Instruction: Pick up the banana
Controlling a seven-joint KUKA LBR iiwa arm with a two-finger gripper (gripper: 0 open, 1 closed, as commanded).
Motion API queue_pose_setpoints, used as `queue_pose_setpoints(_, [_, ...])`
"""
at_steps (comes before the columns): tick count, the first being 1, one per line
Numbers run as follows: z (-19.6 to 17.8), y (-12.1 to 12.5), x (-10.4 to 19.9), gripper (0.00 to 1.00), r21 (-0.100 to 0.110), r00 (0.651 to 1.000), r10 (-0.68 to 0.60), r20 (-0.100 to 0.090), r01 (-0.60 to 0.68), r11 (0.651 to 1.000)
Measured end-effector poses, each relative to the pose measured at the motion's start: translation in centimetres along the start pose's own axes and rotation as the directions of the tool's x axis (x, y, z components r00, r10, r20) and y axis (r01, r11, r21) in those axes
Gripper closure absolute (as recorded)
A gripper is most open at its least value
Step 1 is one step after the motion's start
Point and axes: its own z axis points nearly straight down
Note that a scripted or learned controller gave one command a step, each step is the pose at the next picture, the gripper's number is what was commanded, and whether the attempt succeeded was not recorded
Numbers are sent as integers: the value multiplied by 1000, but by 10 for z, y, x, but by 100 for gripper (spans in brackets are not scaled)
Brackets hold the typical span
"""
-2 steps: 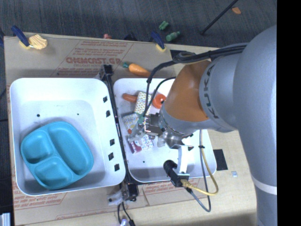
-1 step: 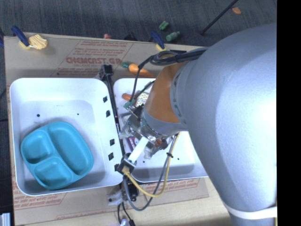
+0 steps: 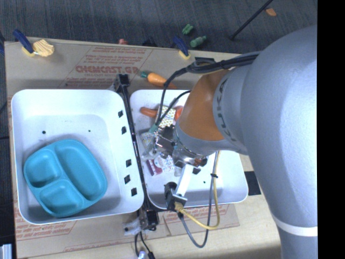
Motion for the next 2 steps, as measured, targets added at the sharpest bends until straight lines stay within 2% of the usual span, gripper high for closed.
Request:
queue_pose_setpoints(1, [44,-39,72,0,-19,1000,-23,11,23,1000])
queue_pose_setpoints(2, [34,-35,66,100,-23,1000,-19,22,20,1000])
